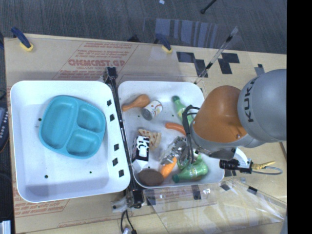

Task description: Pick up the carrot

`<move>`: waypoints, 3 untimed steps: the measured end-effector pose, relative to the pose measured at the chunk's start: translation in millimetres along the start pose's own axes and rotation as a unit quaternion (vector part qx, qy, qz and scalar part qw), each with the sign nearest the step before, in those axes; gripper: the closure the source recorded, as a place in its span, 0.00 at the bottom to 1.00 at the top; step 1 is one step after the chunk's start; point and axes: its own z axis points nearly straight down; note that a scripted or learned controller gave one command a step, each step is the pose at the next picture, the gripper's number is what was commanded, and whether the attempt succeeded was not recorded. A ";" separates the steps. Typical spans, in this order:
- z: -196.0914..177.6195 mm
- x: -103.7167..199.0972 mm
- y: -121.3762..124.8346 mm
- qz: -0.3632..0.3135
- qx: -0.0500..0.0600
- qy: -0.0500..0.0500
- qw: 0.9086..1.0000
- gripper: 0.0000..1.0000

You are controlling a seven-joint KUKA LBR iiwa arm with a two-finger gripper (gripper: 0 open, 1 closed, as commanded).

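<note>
Place: robot lab bench
Bench: protective film and printed paper taped on top, blue clamps at its far edge
Fixtures: two white bins clipped side by side
Floor: dark carpet beyond the far edge

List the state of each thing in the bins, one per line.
carrot: lying in the right bin, at the end effector
blue plate: flat in the left bin
can: on its side
green bottle: lying down
brown drumstick: lying near the can
</note>
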 end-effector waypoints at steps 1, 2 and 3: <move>-90.7 19.4 60.7 0.215 -0.002 0.000 0.977 1.00; -89.2 19.4 58.7 0.216 0.000 0.000 0.976 0.00; -10.8 17.2 35.3 0.164 -0.009 -0.005 0.986 0.00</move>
